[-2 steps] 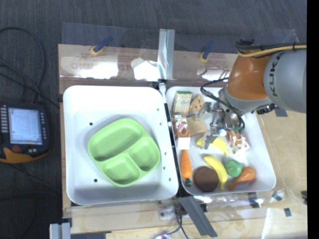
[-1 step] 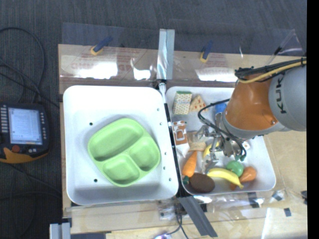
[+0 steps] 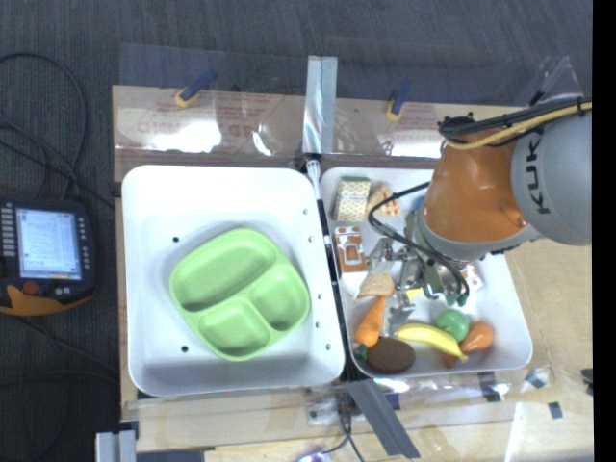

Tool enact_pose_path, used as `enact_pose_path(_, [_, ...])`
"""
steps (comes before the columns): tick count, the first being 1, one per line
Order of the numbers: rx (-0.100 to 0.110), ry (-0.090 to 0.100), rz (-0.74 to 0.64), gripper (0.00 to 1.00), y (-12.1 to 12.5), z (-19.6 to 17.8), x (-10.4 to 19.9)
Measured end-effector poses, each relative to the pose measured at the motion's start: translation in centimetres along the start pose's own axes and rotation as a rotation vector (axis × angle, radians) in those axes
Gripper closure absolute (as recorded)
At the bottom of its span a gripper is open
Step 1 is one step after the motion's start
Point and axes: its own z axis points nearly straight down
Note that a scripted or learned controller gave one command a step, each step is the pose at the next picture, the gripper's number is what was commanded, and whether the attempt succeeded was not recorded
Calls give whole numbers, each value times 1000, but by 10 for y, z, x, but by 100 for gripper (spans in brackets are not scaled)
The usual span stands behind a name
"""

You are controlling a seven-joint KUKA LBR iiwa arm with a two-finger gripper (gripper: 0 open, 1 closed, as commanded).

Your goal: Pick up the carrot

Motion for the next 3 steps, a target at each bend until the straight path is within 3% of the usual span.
enact_pose_path(1, [-8, -32, -220, 0, -29, 41, 22])
enact_pose_path(2, [-7, -29, -222, 100, -29, 32, 22])
enact_pose_path(3, [9, -16, -421, 100, 20, -19, 16])
